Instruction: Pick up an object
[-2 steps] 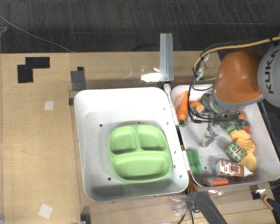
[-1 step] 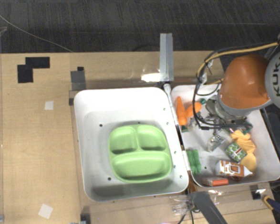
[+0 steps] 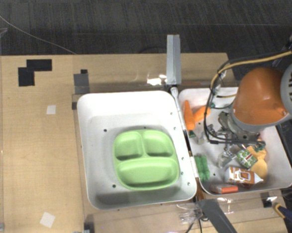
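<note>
The arm [image 3: 259, 98] is being shown reaching down into the right bin [image 3: 287, 171], where the gripper [image 3: 231, 145] is being hidden among the clutter; the state of the claw cannot be told. A printed packet [image 3: 241, 175], a green object [image 3: 202, 167], an orange object [image 3: 190, 114] and what may be a yellow toy [image 3: 259, 164] are being held in that bin. A green divided tray [image 3: 145, 158] is being held in the left bin [image 3: 96, 117].
</note>
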